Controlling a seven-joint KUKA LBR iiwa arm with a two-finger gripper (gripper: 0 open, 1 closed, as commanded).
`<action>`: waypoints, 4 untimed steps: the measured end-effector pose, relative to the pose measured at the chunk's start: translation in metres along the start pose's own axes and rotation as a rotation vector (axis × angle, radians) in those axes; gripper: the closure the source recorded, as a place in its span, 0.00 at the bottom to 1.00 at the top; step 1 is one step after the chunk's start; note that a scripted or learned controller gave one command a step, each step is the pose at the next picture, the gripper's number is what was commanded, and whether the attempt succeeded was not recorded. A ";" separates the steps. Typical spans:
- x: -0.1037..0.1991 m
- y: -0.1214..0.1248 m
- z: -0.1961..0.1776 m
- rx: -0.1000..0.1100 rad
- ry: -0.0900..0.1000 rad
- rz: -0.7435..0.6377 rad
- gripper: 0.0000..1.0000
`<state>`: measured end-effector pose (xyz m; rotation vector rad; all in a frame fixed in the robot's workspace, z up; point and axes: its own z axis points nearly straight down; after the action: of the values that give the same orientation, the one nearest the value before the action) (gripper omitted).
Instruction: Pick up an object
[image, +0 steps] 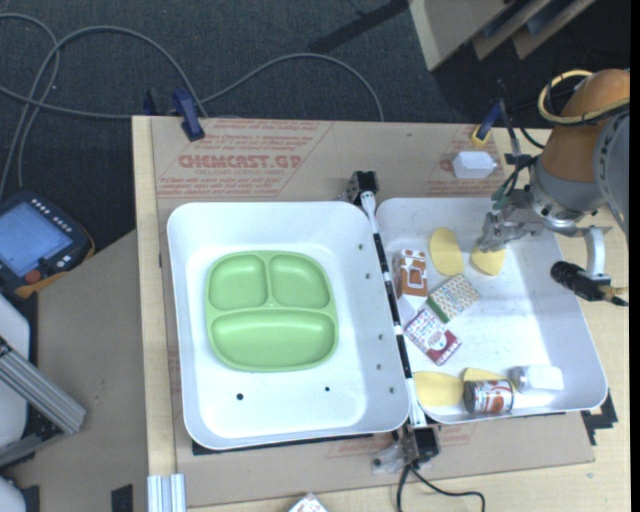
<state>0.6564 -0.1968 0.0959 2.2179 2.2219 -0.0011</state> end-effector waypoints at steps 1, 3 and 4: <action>0.000 0.000 0.000 0.001 0.000 0.000 0.00; 0.032 -0.004 0.011 0.002 0.003 0.000 0.00; 0.034 -0.020 0.011 0.003 0.002 0.002 0.00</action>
<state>0.6364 -0.1625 0.0848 2.2230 2.2218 -0.0016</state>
